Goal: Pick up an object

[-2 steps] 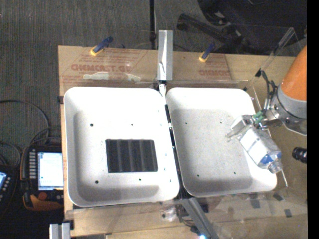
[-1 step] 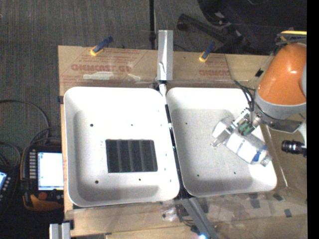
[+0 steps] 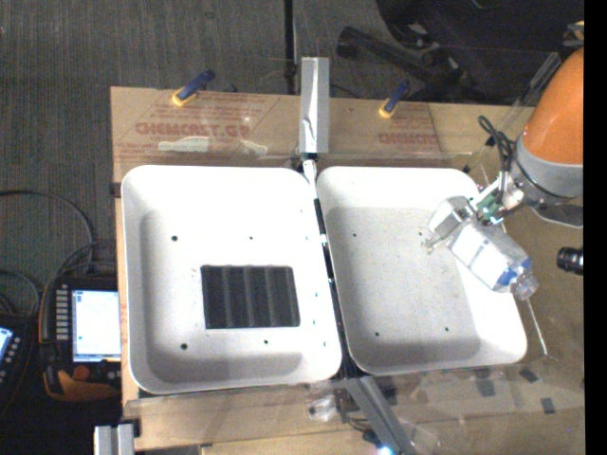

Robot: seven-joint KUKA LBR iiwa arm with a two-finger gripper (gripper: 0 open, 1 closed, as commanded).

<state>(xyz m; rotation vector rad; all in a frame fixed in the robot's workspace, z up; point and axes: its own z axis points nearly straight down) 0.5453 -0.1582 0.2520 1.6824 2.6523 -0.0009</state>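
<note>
— What is seen nearest the camera, at the upper right of the frame?
— The arm's orange band (image 3: 566, 102), with the gripper (image 3: 453, 224) below it, reached over the right bin (image 3: 379, 282).

— Is anything held?
— A clear plastic bottle (image 3: 493, 262) is seen just right of the gripper, at the bin's right side; whether it is clamped cannot be told.

— And the left bin (image 3: 161, 254)?
— A dark ridged tray (image 3: 250, 296) is laid at its centre.
</note>
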